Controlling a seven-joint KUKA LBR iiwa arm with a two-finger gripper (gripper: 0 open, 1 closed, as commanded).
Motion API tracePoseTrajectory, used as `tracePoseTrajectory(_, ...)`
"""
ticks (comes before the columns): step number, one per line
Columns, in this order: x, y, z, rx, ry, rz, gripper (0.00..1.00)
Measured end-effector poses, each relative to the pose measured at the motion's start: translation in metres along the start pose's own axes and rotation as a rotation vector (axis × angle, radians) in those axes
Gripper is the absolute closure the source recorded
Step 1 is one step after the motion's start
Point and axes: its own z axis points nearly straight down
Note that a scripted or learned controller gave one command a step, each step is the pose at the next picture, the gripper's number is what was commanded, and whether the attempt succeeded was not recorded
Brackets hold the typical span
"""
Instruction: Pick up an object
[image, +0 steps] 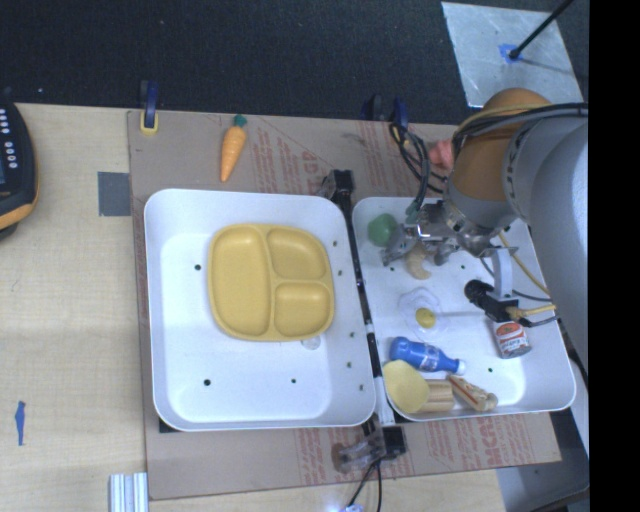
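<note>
The gripper (420, 245), its grasp state impossible to tell, hovers at eleven o'clock in the right white bin (540, 395) over a small pale beige rounded object (419, 266), likely light, stiff and smooth, best pinched across its middle

The left bin (180, 390) has open floor all around the yellow divided plate (270, 280), while the right bin (545, 395) is crowded by the blue bottle (423, 354), small jar (512, 339) and green ball (381, 229).
</note>
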Motion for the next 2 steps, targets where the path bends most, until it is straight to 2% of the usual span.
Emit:
tracePoseTrajectory(1,-0.005,0.011,0.003,0.019,0.000,-0.002,0.00)
tracePoseTrajectory(2,-0.006,0.013,-0.009,0.010,-0.002,-0.003,1.00)
